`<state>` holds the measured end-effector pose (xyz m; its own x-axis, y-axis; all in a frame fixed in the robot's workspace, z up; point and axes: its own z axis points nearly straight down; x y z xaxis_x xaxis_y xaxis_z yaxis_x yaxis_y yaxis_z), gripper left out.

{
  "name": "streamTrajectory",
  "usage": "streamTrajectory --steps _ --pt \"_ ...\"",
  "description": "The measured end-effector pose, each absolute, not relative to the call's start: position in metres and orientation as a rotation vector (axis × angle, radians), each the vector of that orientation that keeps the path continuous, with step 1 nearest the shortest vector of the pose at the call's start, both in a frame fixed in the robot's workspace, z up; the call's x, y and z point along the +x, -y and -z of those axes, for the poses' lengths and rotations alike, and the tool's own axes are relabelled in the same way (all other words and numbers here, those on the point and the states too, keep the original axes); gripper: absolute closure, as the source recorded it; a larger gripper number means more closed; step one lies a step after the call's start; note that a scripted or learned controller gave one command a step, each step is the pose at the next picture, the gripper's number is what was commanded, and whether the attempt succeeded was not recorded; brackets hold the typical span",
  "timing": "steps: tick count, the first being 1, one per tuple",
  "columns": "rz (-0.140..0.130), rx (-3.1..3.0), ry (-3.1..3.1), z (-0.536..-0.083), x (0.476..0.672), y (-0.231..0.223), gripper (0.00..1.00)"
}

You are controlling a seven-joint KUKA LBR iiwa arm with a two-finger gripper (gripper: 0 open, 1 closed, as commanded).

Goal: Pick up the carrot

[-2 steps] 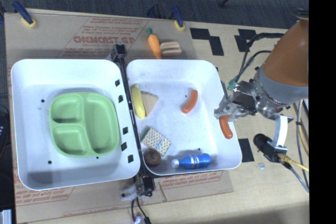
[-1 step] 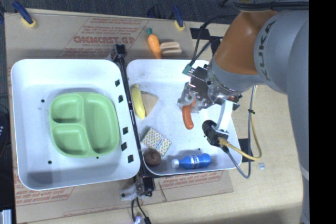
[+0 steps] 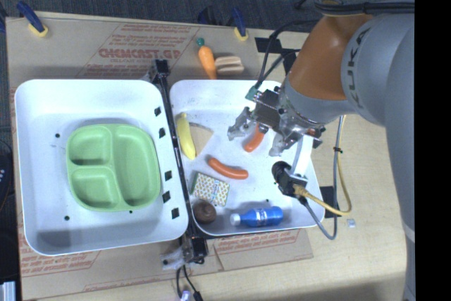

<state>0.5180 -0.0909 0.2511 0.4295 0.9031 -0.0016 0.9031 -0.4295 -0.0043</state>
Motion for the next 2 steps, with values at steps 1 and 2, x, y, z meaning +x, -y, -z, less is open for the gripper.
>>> streamTrajectory --steps 1,2 --pt "-0.007 -2.957 1.049 -0.1908 0.5829 0.0588 0.0" --pt "-0.011 -2.95 1.057 -0.2006 0.5828 0.0583 1.0"
